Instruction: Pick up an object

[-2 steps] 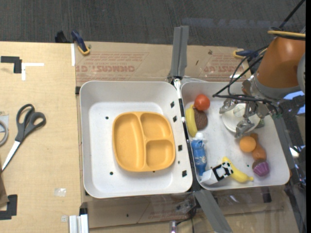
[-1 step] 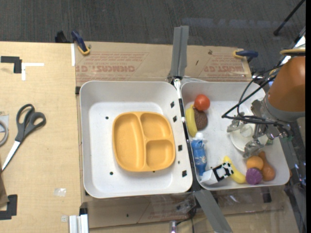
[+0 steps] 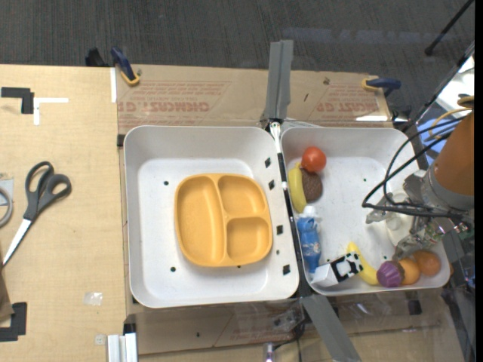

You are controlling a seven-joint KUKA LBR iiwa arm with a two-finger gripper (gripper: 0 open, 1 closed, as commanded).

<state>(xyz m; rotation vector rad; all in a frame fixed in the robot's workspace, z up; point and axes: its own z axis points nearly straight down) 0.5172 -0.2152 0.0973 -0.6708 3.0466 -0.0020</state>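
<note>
The right bin (image 3: pixel 355 164) holds several small objects. A red tomato (image 3: pixel 313 159) lies at its back left, beside a yellow banana (image 3: pixel 296 188) and a brown lump (image 3: pixel 312 188). A blue tube (image 3: pixel 308 240) lies along the left wall. At the front are a black-and-white item (image 3: pixel 346 267), a small yellow piece (image 3: pixel 365 270), a purple ball (image 3: pixel 390 274) and an orange fruit (image 3: pixel 426 262). My gripper (image 3: pixel 413 240) hangs low over the right side of this bin, just above and behind the orange fruit, partly masked by cables.
The left bin (image 3: pixel 143 202) carries a yellow divided plate (image 3: pixel 223 219). Scissors (image 3: pixel 34 198) lie on the bench at far left. A grey bar (image 3: pixel 278 78) stands behind the two bins. Black cables (image 3: pixel 396 172) loop over the right bin's back right.
</note>
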